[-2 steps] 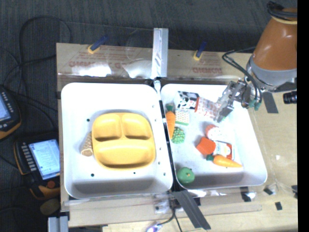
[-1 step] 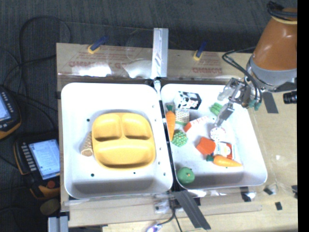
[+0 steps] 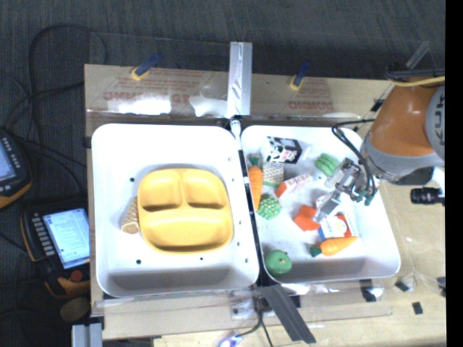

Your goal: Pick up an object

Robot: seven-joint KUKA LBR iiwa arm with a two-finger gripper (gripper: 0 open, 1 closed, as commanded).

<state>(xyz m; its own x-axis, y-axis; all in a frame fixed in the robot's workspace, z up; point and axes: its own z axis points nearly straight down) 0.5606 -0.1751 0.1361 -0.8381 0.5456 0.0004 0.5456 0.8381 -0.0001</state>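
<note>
My gripper (image 3: 331, 202) hangs low in the right bin (image 3: 376, 262), reaching in from the right under the orange band of the arm (image 3: 406, 121). It is just above and to the right of a red-orange block (image 3: 306, 218), and beside a white and red packet (image 3: 335, 227). An orange carrot (image 3: 334, 246) lies below that packet. Nothing can be made out in the gripper's grasp. Further left lie a green knobbly ball (image 3: 269, 207), a second carrot (image 3: 255, 186) and a green apple (image 3: 278, 263).
A black and white toy (image 3: 281, 150), a checked piece (image 3: 273, 173), a white and red tube (image 3: 295, 185) and a green piece (image 3: 327, 164) fill the right bin's far half. The left bin (image 3: 108, 266) holds a yellow divided plate (image 3: 185, 208) and a tan cone (image 3: 130, 215).
</note>
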